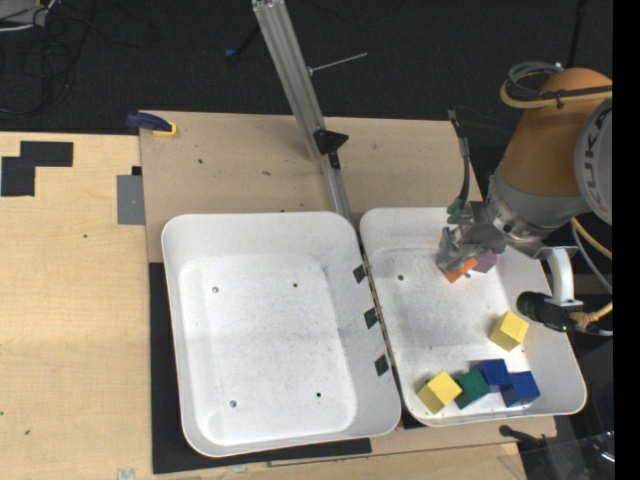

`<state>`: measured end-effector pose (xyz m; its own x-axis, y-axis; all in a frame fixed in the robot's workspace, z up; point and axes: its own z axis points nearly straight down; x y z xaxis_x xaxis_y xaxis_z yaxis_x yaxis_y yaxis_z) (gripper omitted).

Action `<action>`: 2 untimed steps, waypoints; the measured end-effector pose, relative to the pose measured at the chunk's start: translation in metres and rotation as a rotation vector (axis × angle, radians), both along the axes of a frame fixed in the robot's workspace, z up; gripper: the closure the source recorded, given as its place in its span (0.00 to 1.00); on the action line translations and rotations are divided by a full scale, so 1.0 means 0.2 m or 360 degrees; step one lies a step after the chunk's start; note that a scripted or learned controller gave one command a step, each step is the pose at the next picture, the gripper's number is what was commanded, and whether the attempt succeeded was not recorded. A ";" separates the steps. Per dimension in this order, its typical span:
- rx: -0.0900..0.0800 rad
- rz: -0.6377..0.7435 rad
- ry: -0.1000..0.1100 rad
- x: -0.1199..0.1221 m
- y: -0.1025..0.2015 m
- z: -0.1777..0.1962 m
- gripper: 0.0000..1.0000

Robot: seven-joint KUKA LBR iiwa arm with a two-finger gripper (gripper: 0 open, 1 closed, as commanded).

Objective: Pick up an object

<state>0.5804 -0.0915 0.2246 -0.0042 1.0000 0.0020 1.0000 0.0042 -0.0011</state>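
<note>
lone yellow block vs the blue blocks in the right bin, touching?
Apart. The camera view shows bare white bin floor between the yellow block and the blue blocks.

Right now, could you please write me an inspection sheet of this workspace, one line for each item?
Surface: wooden bench bearing two shallow white bins side by side, left bin and right bin.
Job's things: in the right bin, a yellow block alone; near the front edge, another yellow block, a green block and two blue blocks close together.
Clutter: an orange piece and a purple piece lie at the tool; whether it holds them cannot be told.
Grippers: tool low over the right bin's back part.
Cables: dark cables at the top left, on the black floor.
Surroundings: slanted metal rail; blue and yellow clamp at the bench edge.
</note>
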 end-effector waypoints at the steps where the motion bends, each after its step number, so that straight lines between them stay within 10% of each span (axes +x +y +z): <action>1: 0.0001 0.0000 0.0004 -0.02 0.24 -0.03 1.00; 2: 0.0000 0.0002 0.0002 0.02 0.52 0.03 1.00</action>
